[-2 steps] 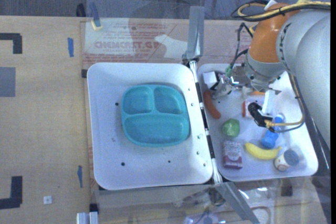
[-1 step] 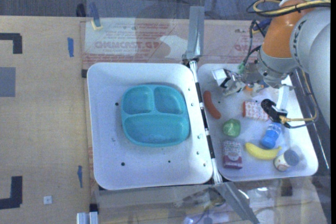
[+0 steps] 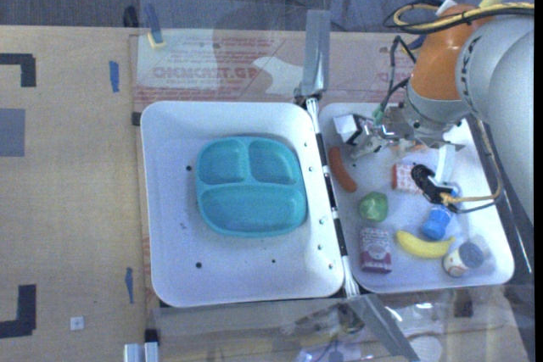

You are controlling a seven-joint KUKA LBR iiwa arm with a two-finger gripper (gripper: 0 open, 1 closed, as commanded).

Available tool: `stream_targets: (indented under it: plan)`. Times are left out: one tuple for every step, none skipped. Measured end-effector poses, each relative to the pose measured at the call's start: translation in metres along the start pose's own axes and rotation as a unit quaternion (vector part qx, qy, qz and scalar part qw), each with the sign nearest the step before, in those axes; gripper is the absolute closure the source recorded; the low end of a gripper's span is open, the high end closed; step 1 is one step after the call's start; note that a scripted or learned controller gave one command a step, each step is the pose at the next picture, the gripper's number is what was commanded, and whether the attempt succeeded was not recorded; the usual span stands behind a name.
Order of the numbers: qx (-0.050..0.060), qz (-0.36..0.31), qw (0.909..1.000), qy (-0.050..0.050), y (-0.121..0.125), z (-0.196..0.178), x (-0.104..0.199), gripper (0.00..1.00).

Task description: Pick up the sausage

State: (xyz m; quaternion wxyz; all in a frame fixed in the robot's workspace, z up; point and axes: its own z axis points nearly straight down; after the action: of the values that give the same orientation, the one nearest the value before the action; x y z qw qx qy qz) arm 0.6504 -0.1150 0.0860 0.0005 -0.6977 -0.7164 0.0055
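Reddish-brown, smooth, rod-shaped sausage (image 3: 343, 169) lying loose at the left edge of the shallow white plastic right bin (image 3: 501, 263).
Metal two-finger gripper (image 3: 366, 140) hovers just above-right of it; grip state cannot be judged. Glossy green round fruit (image 3: 372, 205) lies near; moulded teal three-compartment plate (image 3: 252, 186) occupies the left bin (image 3: 165, 208).

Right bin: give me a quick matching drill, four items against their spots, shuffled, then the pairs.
Items:
1. sausage
2. banana
3. green ball
4. teal plate

Places:
A. left bin
B. right bin, near front edge
C. right bin, along its left wall
D. right bin, middle, just above the red packet

Pairs: 1-C, 2-B, 3-D, 4-A
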Motion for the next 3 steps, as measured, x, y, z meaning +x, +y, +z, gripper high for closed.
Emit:
stream_targets:
  plan:
    - [-0.004, -0.003, 1.0000, 0.001, -0.0032, -0.0007, 0.0157, 0.00]
    - [0.009, 0.069, 0.9975, 0.004, 0.0005, 0.0000, 0.0187, 0.00]
    - [0.008, 0.070, 0.9975, 0.002, 0.0014, -0.0091, 0.0178, 1.00]
